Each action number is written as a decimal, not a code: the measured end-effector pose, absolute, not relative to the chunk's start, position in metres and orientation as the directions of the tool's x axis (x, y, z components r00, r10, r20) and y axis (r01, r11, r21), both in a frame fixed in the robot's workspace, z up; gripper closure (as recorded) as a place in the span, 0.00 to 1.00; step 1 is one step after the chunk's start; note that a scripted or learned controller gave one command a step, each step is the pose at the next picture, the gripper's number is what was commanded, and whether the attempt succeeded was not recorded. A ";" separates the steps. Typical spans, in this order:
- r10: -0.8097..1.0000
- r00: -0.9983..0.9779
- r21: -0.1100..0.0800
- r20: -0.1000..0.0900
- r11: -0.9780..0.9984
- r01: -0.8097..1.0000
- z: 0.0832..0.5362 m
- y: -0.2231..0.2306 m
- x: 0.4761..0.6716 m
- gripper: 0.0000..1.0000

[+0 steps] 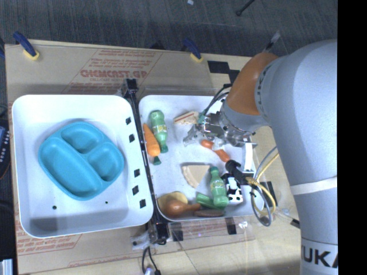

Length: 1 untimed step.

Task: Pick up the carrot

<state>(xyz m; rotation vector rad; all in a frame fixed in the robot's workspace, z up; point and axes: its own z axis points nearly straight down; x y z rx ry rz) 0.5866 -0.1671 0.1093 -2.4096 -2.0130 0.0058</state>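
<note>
Two white bins are seen from above in the camera view, side by side on the counter (86,67). The left bin (23,153) is taken up by a blue divided tray (80,159), and the right bin (178,149) by a scatter of toy food. The carrot (151,141) is found in the right bin, lying lengthwise close along its left wall, with a green bottle (159,129) just beside it on the inner side. The tool (198,132) is carried over the middle of the same bin, apart from the carrot, and whether it is apart or together cannot be told from this view. A smaller orange piece (217,149) is seen just below the tool; what it is cannot be made out. The carrot is judged to be a light, stiff plastic toy, smooth and tapered, so slipping toward the thin end is to be expected. A hold across its thicker middle is advised, though little room is left by the wall and the bottle on either side.
</note>
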 end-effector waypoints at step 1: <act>0.825 0.565 -0.007 -0.001 -0.565 0.825 0.102 -0.115 0.545 0.00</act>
